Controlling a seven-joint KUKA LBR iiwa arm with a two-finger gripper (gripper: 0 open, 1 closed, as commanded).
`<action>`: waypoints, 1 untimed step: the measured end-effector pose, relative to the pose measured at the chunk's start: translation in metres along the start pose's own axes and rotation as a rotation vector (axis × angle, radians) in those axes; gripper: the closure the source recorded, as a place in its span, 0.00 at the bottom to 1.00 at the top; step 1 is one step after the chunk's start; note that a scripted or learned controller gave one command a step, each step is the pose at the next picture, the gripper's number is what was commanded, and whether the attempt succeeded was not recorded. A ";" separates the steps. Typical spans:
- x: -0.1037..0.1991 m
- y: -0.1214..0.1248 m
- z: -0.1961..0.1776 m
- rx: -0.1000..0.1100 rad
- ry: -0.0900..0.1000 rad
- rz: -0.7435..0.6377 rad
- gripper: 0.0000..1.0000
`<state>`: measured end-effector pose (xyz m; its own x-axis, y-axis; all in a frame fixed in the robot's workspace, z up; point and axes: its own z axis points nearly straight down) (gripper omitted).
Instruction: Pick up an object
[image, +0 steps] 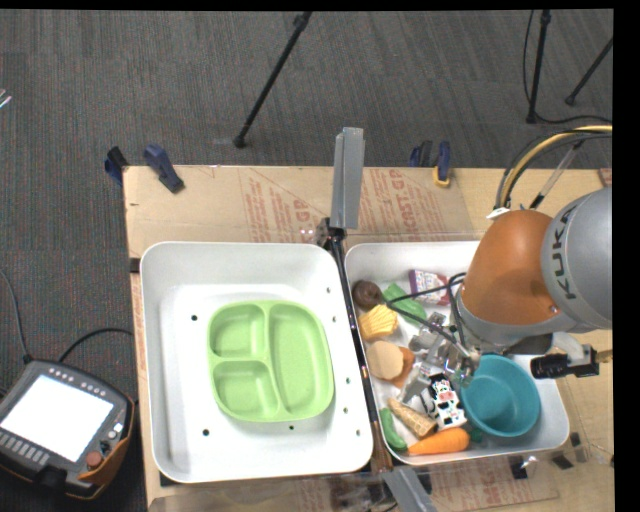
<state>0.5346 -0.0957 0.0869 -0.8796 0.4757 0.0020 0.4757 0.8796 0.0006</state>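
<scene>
dark carpet around the bench (240, 205); left bin (165, 300) carries a green divided tray (270, 360). the gripper (440, 352) sits low in the right bin (555, 425) (toys crowded there) just beside the teal bowl (505, 400), cow toy (445, 397) and carrot (440, 443); the fingers' state can't be made out.

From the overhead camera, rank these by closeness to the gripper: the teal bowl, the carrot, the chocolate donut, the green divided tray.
Gripper works in the right bin.
1. Teal bowl, just right of it.
2. Carrot, by the front rim.
3. Chocolate donut, back left corner.
4. Green divided tray, in the left bin.
</scene>
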 end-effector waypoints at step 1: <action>-0.001 0.001 -0.010 -0.001 -0.001 -0.004 1.00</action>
<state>0.5357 -0.0955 0.0967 -0.8815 0.4722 0.0005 0.4722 0.8815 0.0015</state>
